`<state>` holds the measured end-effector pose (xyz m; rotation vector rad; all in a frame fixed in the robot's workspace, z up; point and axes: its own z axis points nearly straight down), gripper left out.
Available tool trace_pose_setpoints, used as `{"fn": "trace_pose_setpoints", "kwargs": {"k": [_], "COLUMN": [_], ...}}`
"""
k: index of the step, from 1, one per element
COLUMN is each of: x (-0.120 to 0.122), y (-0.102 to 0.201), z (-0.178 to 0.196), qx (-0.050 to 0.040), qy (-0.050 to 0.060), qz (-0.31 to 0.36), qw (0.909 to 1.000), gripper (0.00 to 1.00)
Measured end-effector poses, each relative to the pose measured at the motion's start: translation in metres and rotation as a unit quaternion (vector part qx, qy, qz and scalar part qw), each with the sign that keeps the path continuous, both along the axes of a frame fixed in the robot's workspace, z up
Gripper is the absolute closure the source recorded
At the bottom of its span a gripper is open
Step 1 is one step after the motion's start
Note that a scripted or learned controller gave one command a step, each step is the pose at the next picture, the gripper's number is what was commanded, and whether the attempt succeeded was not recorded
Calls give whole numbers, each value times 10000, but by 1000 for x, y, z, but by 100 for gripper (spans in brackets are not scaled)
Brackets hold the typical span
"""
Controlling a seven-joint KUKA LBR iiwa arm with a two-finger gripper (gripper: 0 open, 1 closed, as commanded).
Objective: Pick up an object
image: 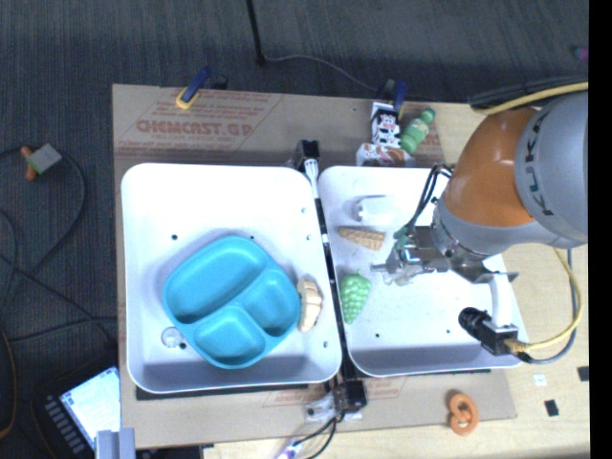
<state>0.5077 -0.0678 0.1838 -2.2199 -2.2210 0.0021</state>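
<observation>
Over the right-hand shallow white bin (449, 347) hangs the grey two-finger gripper (400, 261); whether it is parted or closed I cannot tell; just left of it lie a bumpy green plastic cluster (355, 295) and a ridged tan cone (362, 238), likely targets within easy reach.

Bright even overhead light; white bins (229, 185) near glare; soft shadows; slight overall blur.
</observation>
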Motion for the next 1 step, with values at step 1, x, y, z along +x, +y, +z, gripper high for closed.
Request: {"fn": "trace_pose_setpoints", "kwargs": {"k": [1], "x": [53], "y": [-6], "z": [0], "qx": [-5], "qy": [-7], "qz": [-2], "qw": [10000], "gripper": [100]}}
